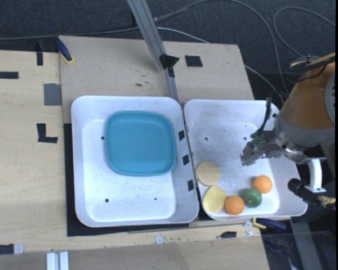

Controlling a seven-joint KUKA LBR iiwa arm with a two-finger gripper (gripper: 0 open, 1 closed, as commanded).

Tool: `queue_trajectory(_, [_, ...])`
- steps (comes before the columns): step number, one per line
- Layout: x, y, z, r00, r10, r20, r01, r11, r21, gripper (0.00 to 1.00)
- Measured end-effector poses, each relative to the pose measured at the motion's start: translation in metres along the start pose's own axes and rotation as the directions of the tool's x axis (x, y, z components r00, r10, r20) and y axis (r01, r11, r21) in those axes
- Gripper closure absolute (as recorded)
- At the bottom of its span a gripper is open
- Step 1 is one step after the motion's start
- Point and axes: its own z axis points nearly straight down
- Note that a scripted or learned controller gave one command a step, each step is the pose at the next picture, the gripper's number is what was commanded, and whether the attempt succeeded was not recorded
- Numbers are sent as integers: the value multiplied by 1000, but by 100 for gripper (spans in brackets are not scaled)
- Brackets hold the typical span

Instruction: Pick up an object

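Nothing is picked yet: the gripper (251, 155) hangs over the right bin (225, 122), finger state unclear, fruit (262, 183) untouched nearby.

the tool (252, 154) is too small and dark to tell its fingers' spacing.

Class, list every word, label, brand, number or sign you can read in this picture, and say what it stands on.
None can be read. The blue plate, both white bins, the fruits and the arm bear no legible text. The black tape marks on the bench are plain patches.
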Motion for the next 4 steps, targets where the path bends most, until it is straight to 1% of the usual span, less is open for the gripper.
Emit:
queue_trajectory(1, [0,1,-29,1000,0,0,0,1000,2,100])
queue_trajectory(2, [48,0,-21,1000,-3,-1,3,1000,5,100])
queue_trajectory(3, [91,7,-24,1000,-3,-2,3,1000,5,100])
queue_trajectory(4, [151,2,-27,1000,-5,-2,5,1000,5,100])
